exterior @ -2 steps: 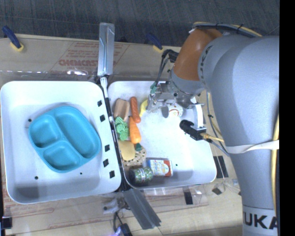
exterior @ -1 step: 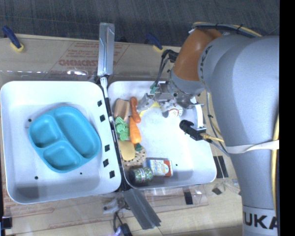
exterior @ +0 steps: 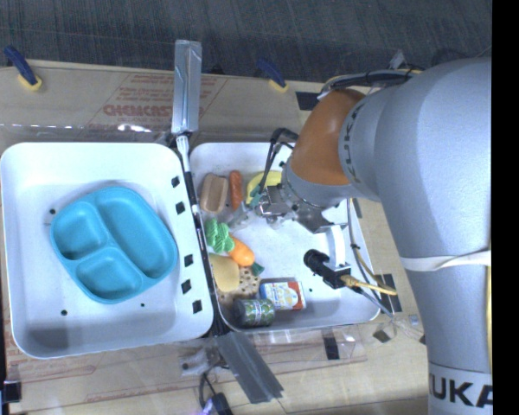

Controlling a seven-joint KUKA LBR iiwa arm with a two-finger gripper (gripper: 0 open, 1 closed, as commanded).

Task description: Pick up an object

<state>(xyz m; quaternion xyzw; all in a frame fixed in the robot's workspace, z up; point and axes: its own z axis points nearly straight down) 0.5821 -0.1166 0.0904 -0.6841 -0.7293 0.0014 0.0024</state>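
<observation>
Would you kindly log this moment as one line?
arm: over right bin | gripper: beside hot dog | left bin: blue tray

Arm [exterior: 432, 145] hides part of right bin [exterior: 242, 152].

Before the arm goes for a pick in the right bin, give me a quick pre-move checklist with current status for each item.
1. Gripper over the right bin, above the toy food: ok.
2. Object held by the gripper: cannot tell.
3. Targets available: carrot, hot dog bun, green can and small carton all lie in the right bin: ok.
4. Spacing: items crowd the bin's left wall, touching each other: not ok for a clean single pick.
5. Blue divided plate sits in the left bin, out of the path: ok.
</observation>
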